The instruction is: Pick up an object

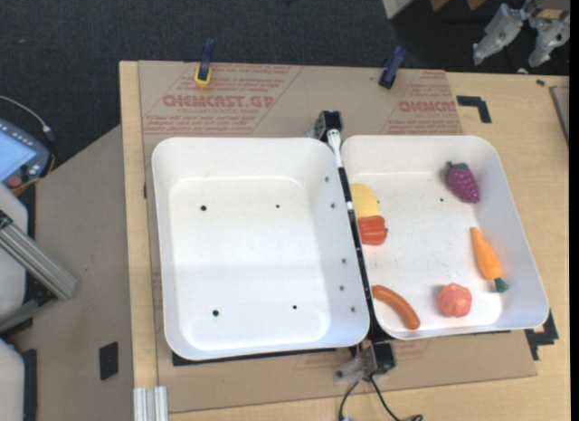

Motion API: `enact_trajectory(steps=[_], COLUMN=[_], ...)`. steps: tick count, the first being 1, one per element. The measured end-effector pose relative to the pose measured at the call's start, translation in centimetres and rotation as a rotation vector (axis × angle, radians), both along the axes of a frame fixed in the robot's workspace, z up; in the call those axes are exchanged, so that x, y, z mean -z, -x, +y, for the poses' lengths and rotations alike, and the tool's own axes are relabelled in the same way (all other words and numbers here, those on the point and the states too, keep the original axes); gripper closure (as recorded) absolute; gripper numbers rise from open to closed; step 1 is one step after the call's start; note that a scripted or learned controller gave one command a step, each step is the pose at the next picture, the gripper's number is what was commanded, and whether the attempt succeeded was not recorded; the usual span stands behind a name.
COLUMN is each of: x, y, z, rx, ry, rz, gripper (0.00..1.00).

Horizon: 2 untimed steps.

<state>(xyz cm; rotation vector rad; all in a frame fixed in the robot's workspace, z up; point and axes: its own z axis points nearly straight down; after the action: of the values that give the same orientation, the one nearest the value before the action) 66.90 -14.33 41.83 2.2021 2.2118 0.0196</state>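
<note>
What appeared to be the pale gripper (525,34) hung at the far corner of the scene, off the bench; whether it was spread or pressed together could not be told. All the candidates lay in the right bin (425,158), well apart from the claw and nearer the camera. The purple grapes (461,182) sat closest to it, the carrot (487,256) and red fruit (455,300) farther off, and the sausage (395,306) farthest. A yellow piece (364,199) and a red-orange piece (372,230) touched each other against the wall shared with the left bin (244,152). The grapes probably offered the best try: standing alone, clear of walls, they called for a straight descent, centred.
</note>
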Motion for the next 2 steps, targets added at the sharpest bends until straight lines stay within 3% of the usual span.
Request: enact_trajectory(steps=[1, 2], x=[0.0, -6.9], y=[0.2, 0.2], z=[-0.1, 4.8], rx=[0.003, -0.002], ry=[-0.001, -0.004], rz=[0.016, 0.011], gripper=[1.0, 1.0])
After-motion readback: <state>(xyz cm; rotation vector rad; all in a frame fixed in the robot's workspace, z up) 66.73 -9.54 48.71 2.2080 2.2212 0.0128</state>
